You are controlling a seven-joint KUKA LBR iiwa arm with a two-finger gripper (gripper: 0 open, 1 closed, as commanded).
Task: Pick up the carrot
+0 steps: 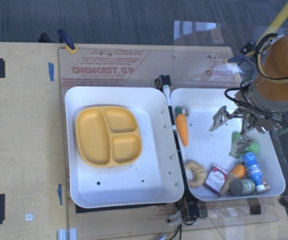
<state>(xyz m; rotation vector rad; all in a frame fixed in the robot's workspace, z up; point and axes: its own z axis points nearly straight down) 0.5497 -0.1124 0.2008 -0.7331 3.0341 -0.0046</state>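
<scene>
Wooden surface (24,149), two white bins. Carrot (182,128): right bin (204,111), against its left wall, long axis running near to far, leafy end farthest. Tool (236,129): right of carrot, apart, fingers spread, gripping nothing.

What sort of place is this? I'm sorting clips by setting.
Probably a robotics lab bench, not a kitchen: two white bins sit side by side on taped cardboard, toy food like the carrot fills one, and the arm's end effector hangs over it.
</scene>
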